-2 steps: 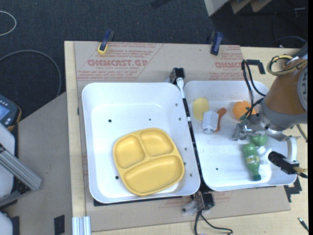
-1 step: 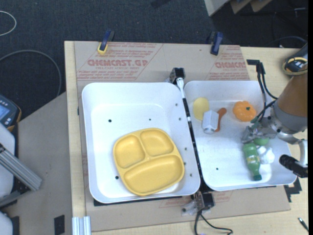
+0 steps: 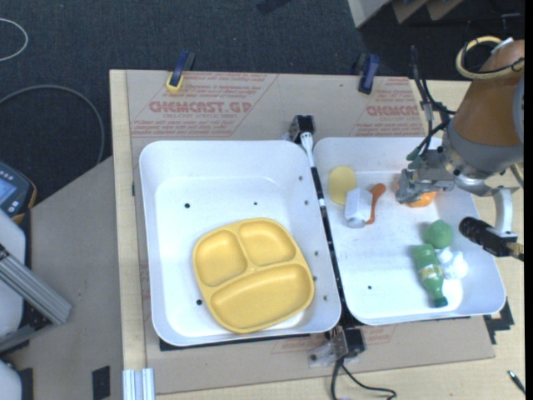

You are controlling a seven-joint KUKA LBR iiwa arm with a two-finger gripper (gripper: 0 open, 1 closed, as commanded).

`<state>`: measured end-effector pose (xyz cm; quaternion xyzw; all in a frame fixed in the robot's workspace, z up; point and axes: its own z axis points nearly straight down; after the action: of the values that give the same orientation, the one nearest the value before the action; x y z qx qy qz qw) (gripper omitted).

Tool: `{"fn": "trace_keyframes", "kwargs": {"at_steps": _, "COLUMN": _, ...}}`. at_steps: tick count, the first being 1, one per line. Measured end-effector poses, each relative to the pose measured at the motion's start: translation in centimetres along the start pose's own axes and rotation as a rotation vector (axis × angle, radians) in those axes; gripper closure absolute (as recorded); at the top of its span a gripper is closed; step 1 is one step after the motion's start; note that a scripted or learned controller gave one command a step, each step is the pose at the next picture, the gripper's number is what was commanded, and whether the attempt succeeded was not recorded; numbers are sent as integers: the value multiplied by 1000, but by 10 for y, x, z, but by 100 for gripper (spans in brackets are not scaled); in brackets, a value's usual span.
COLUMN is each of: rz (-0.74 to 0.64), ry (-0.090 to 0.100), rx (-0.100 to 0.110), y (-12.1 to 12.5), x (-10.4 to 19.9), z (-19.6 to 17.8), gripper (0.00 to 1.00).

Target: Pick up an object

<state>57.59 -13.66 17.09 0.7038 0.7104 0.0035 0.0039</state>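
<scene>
Camera view: the arm's gripper [image 3: 414, 188] is down in the right bin [image 3: 383, 294], right over a small orange thing [image 3: 424, 197]. Honestly can't tell how the jaws stand. Same bin's got a yellow cup [image 3: 341, 182], a green bottle [image 3: 431, 275] and a green ball [image 3: 437, 232]. Left bin [image 3: 171, 198] holds a yellow divided plate [image 3: 252, 274].

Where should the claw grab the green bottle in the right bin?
Probably mid-body on the green bottle, from straight above, with the fingers across its narrow width. It lies flat, long axis running toward the near wall of the right bin. A white object sits tight against its right side, so clearance there looks small.
</scene>
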Motion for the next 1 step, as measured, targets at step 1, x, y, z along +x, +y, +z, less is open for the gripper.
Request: {"fn": "trace_keyframes", "kwargs": {"at_steps": 1, "rz": 13, "ry": 1, "rx": 15, "y": -17, "x": -61, "z": 72, "gripper": 100}}
